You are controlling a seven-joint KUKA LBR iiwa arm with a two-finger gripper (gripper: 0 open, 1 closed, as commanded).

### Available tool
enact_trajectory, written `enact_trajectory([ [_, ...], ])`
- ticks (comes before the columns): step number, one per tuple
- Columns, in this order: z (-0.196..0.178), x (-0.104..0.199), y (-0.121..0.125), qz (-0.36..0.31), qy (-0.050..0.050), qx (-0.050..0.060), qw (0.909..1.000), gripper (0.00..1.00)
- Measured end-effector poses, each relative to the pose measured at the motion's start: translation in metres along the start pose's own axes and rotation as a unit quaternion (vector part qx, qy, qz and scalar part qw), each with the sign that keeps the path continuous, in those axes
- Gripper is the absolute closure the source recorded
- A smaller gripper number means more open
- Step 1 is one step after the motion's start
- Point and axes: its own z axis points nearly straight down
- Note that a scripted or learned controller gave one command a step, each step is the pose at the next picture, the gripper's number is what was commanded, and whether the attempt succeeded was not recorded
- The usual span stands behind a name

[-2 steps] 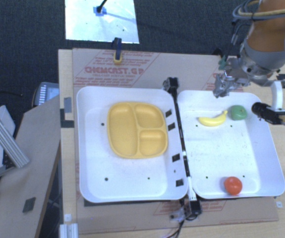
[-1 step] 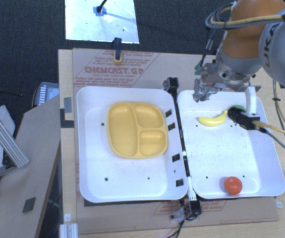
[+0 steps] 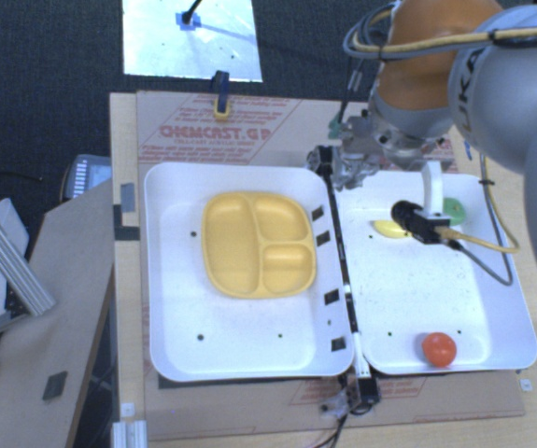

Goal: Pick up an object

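My gripper (image 3: 350,170) hangs over the far left corner of the right bin (image 3: 492,297), close to the divider between the bins. A small yellow object (image 3: 389,229) lies in the right bin just below and to the right of the gripper, partly covered by a black part on the arm. Behind that black part, to the right, a green object (image 3: 454,210) peeks out. A red ball-like object (image 3: 439,348) sits near the right bin's front edge. I see nothing held in the gripper.
A yellow divided plate (image 3: 257,245) lies in the middle of the left bin (image 3: 179,334). The grey arm and its orange band (image 3: 427,35) loom over the back right. A yellow cable (image 3: 478,245) loops over the right bin.
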Motion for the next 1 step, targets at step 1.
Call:
enact_trajectory([
  [1, 0.0122, 0.0621, 0.0002, 0.0, 0.0, 0.0, 1.0, 1.0],
])
